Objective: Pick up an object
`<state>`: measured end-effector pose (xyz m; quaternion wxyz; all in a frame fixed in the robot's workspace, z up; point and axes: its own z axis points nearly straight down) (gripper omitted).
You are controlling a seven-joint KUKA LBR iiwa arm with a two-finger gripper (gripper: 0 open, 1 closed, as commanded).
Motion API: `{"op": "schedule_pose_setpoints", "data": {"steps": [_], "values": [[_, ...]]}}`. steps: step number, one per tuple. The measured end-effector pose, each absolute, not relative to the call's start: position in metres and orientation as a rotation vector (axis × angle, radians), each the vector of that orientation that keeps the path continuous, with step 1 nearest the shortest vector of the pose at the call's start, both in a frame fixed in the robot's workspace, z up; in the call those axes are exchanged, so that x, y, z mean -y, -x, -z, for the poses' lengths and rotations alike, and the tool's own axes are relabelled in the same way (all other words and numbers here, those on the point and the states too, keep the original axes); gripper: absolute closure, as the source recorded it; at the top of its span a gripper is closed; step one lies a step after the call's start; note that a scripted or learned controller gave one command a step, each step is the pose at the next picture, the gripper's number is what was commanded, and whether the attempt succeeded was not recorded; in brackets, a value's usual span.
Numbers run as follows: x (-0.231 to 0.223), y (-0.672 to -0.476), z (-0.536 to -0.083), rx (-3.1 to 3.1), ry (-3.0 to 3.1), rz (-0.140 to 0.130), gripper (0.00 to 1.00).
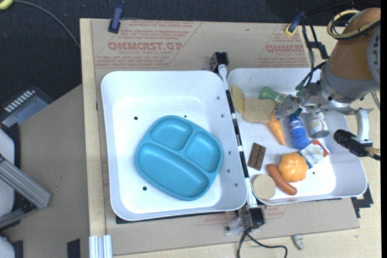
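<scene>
Currently the arm (351, 63) reaches in from the right, over the right bin (351, 181). Its gripper (300, 107) sits low at the bin's upper middle, just above a blue bottle (297, 133); whether it is wide, narrow or holding anything cannot be told. No object is seen between its parts. Beside the bottle lie a carrot (277, 129), a tan bread slice (258, 110), a green item (270, 94) and a small can (317, 125). Lower in the bin: an orange fruit (292, 167) touching a sausage (282, 180), a brown chocolate bar (257, 156), a round cracker (263, 187) and a white packet (314, 153). The left bin (121, 93) holds a blue divided plate (178, 157). Both bins rest on the surface (151, 45).
</scene>
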<state>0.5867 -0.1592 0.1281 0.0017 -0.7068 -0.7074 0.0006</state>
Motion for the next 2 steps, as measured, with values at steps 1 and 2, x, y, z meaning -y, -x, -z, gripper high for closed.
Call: {"op": "schedule_pose_setpoints", "data": {"steps": [1, 2], "values": [[0.139, -0.575, -0.084, 2.220, 2.219, -0.002, 0.00], [0.102, -0.539, -0.084, 2.221, 2.219, -0.001, 0.00]]}}
